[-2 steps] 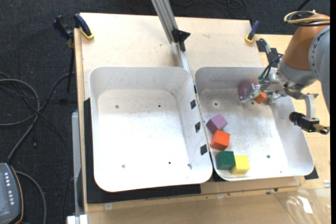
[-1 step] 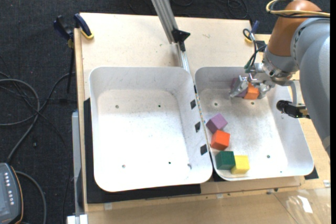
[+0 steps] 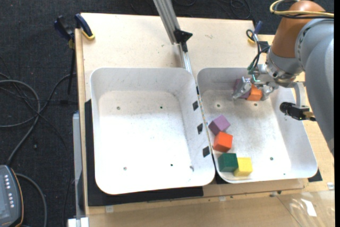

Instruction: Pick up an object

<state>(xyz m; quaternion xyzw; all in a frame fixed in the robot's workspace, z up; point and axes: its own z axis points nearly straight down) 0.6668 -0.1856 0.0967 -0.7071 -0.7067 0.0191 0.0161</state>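
My gripper (image 3: pixel 251 91) hangs over the back of the right bin (image 3: pixel 297 152), reaching in from the right. An orange block (image 3: pixel 255 94) sits between its fingers, and the gripper is shut on it. A small mauve piece (image 3: pixel 237 84) shows just left of the fingers; I cannot tell what it is. Further forward in the same bin lie a purple block (image 3: pixel 219 124), a second orange block (image 3: pixel 223 141), a green block (image 3: pixel 228 161) and a yellow block (image 3: pixel 244 166), clustered near the bin's left wall.
The left bin (image 3: pixel 106 87) stands beside the right one, the two sharing a raised middle rim. A slanted metal pole (image 3: pixel 162 0) rises from the bench behind the bins. Clamps sit at the bench's back corners.
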